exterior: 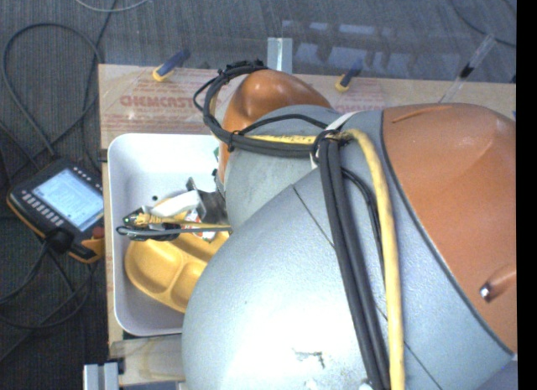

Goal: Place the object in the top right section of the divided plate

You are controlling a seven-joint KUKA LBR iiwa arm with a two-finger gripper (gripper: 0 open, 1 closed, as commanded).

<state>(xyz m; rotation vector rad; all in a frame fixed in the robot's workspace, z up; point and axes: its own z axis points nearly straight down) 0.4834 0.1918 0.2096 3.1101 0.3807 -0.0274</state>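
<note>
Camera view: the fixed camera looked down at a slant on the bench [126, 99]
Landmark: a yellow divided plate [159, 271] lay in the left white bin [126, 162], in the bin's near half
Plate: its left part showed two shallow sections with a raised ridge between them; its right part, top right section included, was hidden under the arm [277, 296]
Bin: its bare white floor stretched beyond the plate's far edge, and its near rim ran just past the plate's near edge
Gripper [204, 208]: it hung just beyond the plate's far edge, over the bin; whether it was open, closed or gripping anything could not be told
Object: it could not be picked out from the hardware around the gripper, so its place relative to the plate could not be told
Arm: grey with orange, it reached in from the plate's right and covered the bench on that side
Pendant [59, 204]: orange and black with a lit screen, it lay on the floor well to the plate's left
Clamps [170, 64]: yellow and blue, they sat on the bench's far edge, well beyond the plate
</note>
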